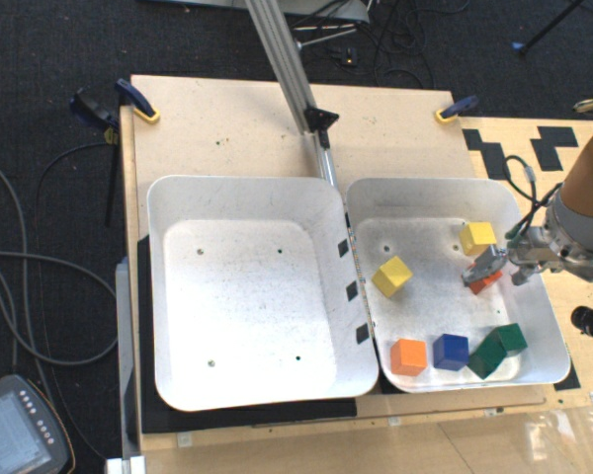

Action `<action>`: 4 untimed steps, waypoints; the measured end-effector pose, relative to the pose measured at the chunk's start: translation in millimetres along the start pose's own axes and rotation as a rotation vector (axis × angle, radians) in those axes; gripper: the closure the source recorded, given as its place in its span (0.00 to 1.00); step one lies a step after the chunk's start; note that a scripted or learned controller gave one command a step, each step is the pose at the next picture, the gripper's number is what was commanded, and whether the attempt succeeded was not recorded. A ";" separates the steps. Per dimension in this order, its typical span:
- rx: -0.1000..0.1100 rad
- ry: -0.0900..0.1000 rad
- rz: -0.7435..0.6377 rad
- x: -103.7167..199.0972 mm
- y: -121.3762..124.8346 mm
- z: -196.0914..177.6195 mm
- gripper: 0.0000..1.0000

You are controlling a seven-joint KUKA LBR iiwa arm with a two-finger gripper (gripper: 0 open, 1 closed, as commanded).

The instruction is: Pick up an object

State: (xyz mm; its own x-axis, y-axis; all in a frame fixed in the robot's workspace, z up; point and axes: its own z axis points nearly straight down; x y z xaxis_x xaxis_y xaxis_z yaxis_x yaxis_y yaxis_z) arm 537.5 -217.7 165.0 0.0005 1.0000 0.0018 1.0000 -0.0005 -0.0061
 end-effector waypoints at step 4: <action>-0.012 -0.005 0.001 2.5 2.0 13.3 1.00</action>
State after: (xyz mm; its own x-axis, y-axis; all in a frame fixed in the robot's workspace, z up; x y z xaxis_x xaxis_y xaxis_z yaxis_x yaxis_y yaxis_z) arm 539.4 -215.3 151.7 0.0015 1.0000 -0.0029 1.0000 -0.0015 0.0054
